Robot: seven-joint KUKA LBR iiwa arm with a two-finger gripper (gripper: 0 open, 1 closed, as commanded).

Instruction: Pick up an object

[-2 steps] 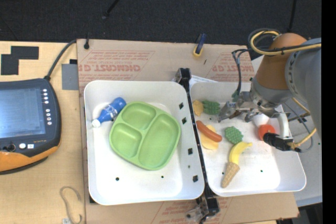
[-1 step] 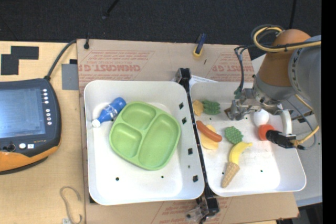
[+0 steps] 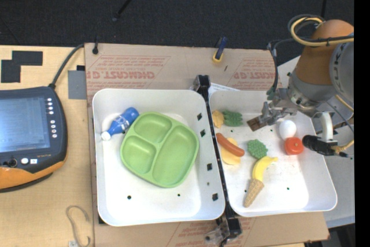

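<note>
**Gripper low over a crowded bin, nothing visibly held**

The gripper point(image 3: 267, 117) sits low in the right bin point(image 3: 315, 196), near that bin's far edge. Whether it is spread or closed cannot be told from this angle, and nothing shows between its tips. The nearest candidates to pick lie in the same bin: a white egg point(image 3: 287, 128) just beside the gripper on the arm's side, with a red tomato point(image 3: 293, 146) touching it on the near side.

What could go wrong: the toys lie close together, so a descent onto the egg may nudge the tomato, or pinch two things at once. The egg is round and smooth; I judge it likely to squirt out of a two-finger pinch.

Count in the right bin: one egg, one tomato, two green broccoli pieces point(image 3: 233, 118), one hot dog point(image 3: 229, 147), one banana point(image 3: 263, 168), one ice-cream cone point(image 3: 252, 191). Left of the right bin stands the left bin point(image 3: 110, 205), holding one green divided plate point(image 3: 159, 149) and one blue bottle point(image 3: 120, 122).
</note>
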